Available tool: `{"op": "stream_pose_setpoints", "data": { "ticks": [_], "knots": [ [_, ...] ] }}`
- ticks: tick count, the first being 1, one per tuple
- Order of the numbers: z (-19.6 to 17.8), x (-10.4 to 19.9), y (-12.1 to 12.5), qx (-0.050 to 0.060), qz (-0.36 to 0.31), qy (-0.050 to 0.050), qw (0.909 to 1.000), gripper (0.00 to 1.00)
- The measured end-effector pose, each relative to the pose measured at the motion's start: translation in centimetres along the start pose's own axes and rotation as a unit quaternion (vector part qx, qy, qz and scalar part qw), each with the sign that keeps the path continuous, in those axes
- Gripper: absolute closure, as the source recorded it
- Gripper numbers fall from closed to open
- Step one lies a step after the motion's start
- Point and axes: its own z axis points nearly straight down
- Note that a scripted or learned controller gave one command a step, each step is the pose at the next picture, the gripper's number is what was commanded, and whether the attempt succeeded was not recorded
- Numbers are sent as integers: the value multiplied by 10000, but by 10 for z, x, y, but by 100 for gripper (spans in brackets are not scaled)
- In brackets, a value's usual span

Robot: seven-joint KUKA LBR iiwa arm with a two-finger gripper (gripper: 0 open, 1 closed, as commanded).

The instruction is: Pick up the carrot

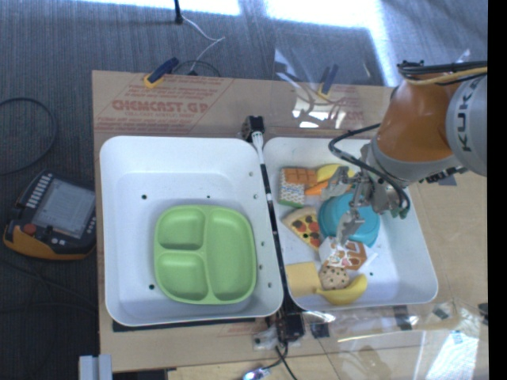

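Hovering over the right-hand shallow white bin [412, 287] in the camera view, my pincer [354, 210] hangs above the round blue bowl [351, 222], and I cannot tell how far it is open or whether anything is in it, because wrist and bowl blur together there. The small orange carrot [318, 188] lies near the bin's far side, just beside the square waffle-patterned toy block [295, 184] and under the yellow curved piece [327, 172], touching or nearly touching both. It sits to the left of my pincer and slightly farther back, so I judge the reach is not yet lined up. To do this well I would shift towards the bin divider and come straight down over the carrot's middle, closing across its narrow width, not along its length. The crowding is the risk: the block or the yellow piece could be caught instead. The pizza-slice toy [303, 227], the spotted biscuit-like piece [333, 275] and the yellow banana [349, 291] lie nearer the front, well clear. The green divided plate [205, 253] sits in the left white bin [127, 172] and needs no attention.
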Motion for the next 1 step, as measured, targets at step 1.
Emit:
{"op": "stream_pose_setpoints", "data": {
  "ticks": [1],
  "knots": [
    [48,-41,11,3,656,-51,9978,0]
  ]
}}
